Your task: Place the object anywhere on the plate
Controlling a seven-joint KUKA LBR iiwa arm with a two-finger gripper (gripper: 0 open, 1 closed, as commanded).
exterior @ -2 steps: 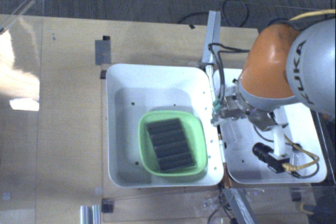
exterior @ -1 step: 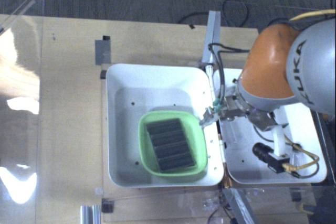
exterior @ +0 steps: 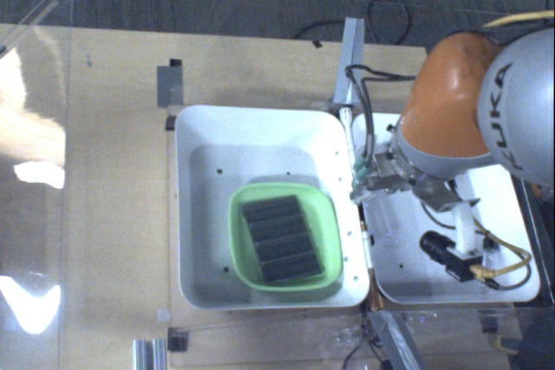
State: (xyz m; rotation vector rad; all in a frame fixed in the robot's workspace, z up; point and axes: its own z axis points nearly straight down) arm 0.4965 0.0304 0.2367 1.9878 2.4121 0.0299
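Bench point(exterior: 104, 212) of pale wood, bare at the left of the view, bears two white bins side by side.

Left bin point(exterior: 186, 186): holds a green plate point(exterior: 240, 217), squarish with rounded corners, set toward the lower right corner of the bin floor. Black ribbed block point(exterior: 279, 238) lies flat on the plate, wholly inside its rim, touching nothing else. Its long axis runs from upper left to lower right, at a slight tilt to the bin walls; the ribs run across it.

Right bin point(exterior: 512, 195): the arm point(exterior: 460, 100), grey with an orange band, hangs above its left part, wrist close to the rims where the two bins meet. Jaws sit beneath the wrist and are masked by it; whether they are spread or pressed together cannot be told, and nothing is seen between them.

Governing relation: the block lies to the left of the jaws and somewhat lower in the view, across the shared rims, near them but apart.

Assessment: with the block resting on the plate and the jaws clear of it, the placement reads as made; no further carry appears to be called for. Should a re-grasp be wanted, the jaws would need to cross left over the rims and close across the block's short width.
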